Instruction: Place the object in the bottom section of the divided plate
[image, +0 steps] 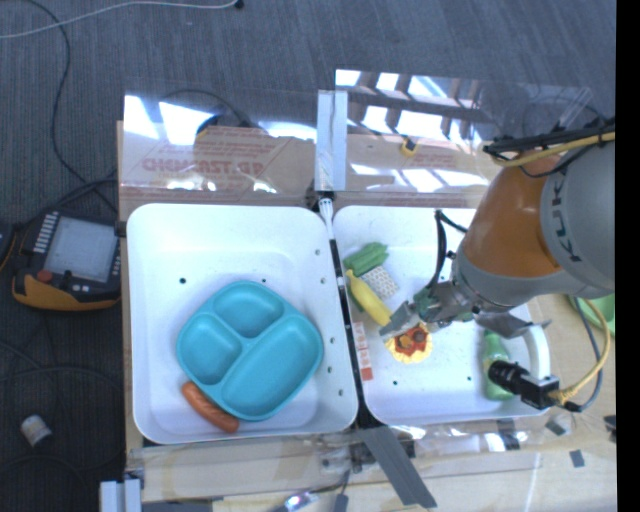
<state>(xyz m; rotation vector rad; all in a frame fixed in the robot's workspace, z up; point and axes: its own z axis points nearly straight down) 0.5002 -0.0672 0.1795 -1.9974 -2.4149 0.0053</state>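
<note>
A blue divided plate (250, 350) lies in the left bin (160, 250), tilted, with its large section toward the lower right. In the right bin (400, 400) my gripper (412, 318) hangs over a small red and yellow pizza-like toy (410, 345). Its fingers (398, 318) stand slightly apart just above and to the left of that toy, beside a yellow corn piece (369, 297). Nothing shows between the fingers.
An orange hot dog (210, 407) lies against the plate's lower left rim. A green ribbed piece (366, 258) sits at the right bin's upper left, and a green item (493, 350) lies by the arm's black fitting (520, 382). The centre wall (340, 300) splits the bins.
</note>
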